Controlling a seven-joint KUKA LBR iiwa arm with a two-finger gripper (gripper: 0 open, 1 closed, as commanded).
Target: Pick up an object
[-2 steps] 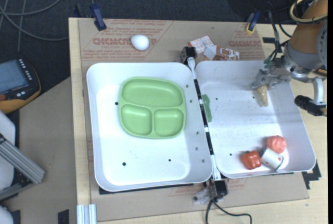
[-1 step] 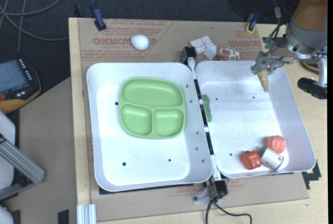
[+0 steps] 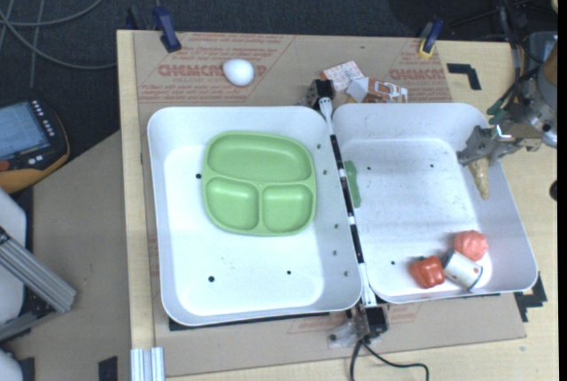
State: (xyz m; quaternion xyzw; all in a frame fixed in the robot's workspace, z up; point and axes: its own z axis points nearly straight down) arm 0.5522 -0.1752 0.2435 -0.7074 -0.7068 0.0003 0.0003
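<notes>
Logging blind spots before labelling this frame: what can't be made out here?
- Gripper, camera view: small and blurred at the right bin's rim; jaws' state unreadable.
- Arm: cut off by the right edge.
- Orange and white objects: clustered, too small to identify.
- Items behind the bins: too small to identify.

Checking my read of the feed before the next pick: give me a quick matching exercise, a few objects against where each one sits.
Things:
1. green divided plate
2. white egg-shaped ball
3. orange and white small objects
4. gripper

Places:
A. near corner of the right bin
B. on the cardboard behind the left bin
C. at the right bin's right wall
D. in the left bin

Pairs: 1-D, 2-B, 3-A, 4-C
</notes>
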